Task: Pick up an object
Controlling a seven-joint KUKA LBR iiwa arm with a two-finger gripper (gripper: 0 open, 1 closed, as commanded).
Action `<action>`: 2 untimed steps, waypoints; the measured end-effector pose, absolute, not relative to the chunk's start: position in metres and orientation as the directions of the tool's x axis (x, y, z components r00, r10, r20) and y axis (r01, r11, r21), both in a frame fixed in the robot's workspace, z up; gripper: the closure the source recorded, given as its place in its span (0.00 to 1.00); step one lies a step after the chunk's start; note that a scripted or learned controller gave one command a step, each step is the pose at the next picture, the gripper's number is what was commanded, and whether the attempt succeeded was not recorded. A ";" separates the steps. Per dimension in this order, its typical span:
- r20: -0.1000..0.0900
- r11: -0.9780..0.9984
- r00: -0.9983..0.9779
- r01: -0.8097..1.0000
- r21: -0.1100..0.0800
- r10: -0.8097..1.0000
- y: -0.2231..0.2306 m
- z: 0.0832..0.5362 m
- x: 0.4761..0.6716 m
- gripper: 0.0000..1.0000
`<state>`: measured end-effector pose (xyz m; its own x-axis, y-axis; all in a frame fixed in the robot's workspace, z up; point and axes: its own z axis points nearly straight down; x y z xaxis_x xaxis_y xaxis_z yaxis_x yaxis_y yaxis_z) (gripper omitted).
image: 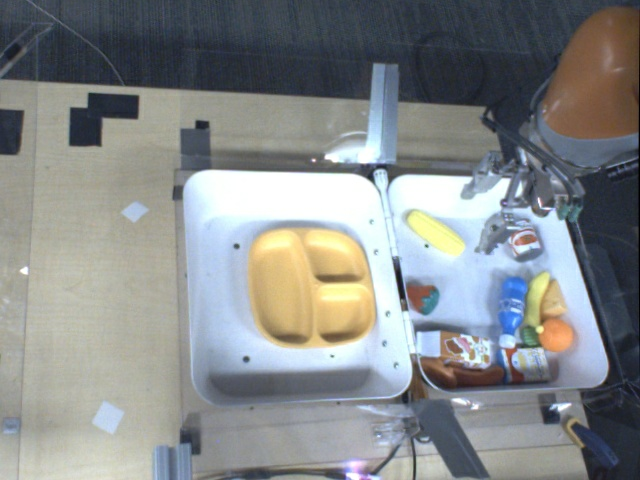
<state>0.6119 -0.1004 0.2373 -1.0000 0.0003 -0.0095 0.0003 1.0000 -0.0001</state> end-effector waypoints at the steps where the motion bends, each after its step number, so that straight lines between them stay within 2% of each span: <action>1: -0.015 0.998 -0.998 0.069 0.000 0.069 -0.138 0.093 0.631 0.00; 2: -0.006 0.947 -0.947 0.322 0.003 0.322 -0.112 0.088 0.657 0.00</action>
